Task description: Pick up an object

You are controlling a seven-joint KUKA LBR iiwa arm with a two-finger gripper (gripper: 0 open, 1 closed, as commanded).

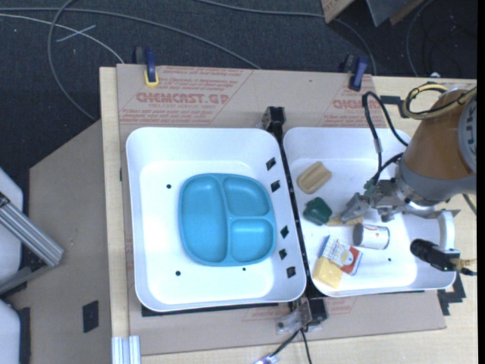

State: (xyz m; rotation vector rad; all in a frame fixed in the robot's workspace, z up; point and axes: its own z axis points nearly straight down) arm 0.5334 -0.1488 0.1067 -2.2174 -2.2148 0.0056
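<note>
The gripper point(362, 208) is hanging low in the right bin point(345, 144), right of centre — finger state I cannot tell — just above a small white can point(373, 237). "CHEMCAST" is reading on the board point(182, 95), upper left.

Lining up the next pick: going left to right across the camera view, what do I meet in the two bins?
Blue divided plate in the left bin → green object → yellow and red packet → white can under the gripper, all in the right bin. The tan piece overlaps the green one sideways, so I left it out.
</note>
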